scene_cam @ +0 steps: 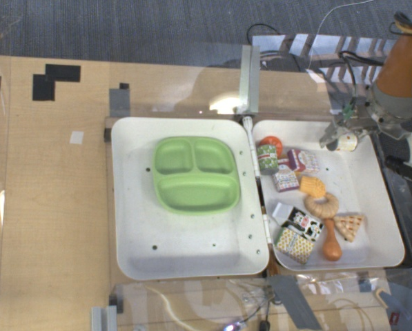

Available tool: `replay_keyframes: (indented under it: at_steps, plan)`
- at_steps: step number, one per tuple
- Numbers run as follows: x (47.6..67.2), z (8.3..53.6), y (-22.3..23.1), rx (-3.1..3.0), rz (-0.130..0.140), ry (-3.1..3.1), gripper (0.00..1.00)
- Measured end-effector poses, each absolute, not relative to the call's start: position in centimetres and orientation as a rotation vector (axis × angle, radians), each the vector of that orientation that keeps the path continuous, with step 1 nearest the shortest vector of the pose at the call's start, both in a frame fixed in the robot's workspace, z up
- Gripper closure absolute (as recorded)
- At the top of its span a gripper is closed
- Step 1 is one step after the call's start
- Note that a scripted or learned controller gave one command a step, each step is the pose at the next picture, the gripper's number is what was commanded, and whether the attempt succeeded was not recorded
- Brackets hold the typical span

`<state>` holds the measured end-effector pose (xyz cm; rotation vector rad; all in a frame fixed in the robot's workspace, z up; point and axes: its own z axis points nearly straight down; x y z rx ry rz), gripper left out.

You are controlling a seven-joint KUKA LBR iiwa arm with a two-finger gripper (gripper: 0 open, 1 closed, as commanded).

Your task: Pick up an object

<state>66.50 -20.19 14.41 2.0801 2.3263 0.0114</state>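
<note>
Wooden bench (pixel 47 185), green tray (pixel 195 174) left, toy food clutter (pixel 309 205) right, hand (pixel 340 133) above

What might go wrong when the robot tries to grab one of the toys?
The toys are packed close together by the right bin's left wall, so the gripper may bump a neighbour or close on two at once. The carrot lies under the doughnut, so lifting either could drag the other.

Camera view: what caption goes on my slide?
Robot gripper hovers over toy food bin beside green divided plate.
</note>
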Motion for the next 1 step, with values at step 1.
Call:
replay_keyframes:
  at_steps: [1]
  plan:
    - [67.09,24.43,-10.57,2.058,0.010,2.364,1.00]
